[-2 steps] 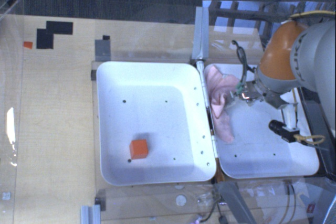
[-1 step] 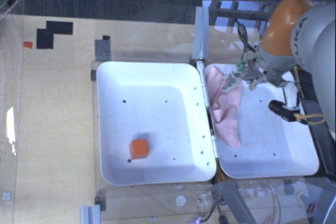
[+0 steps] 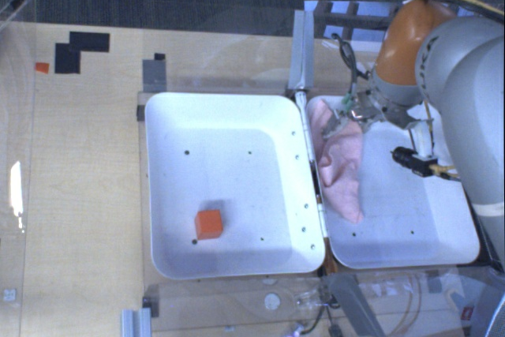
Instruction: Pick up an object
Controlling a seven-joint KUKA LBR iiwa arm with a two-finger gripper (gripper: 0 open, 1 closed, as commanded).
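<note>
At the far left corner of the right bin [image 3: 442,249], the gripper [image 3: 353,113] is seen closed on the top of the pink cloth [image 3: 341,166], so the grasp step is judged in hand and a straight lift is called for next.

The pale wood worktop [image 3: 79,193] carries two white bins touching side by side: the left bin [image 3: 237,122] and the right bin [image 3: 410,245]. Black patches [image 3: 77,50] and an orange mark [image 3: 42,68] lie near its far left corner.
</note>
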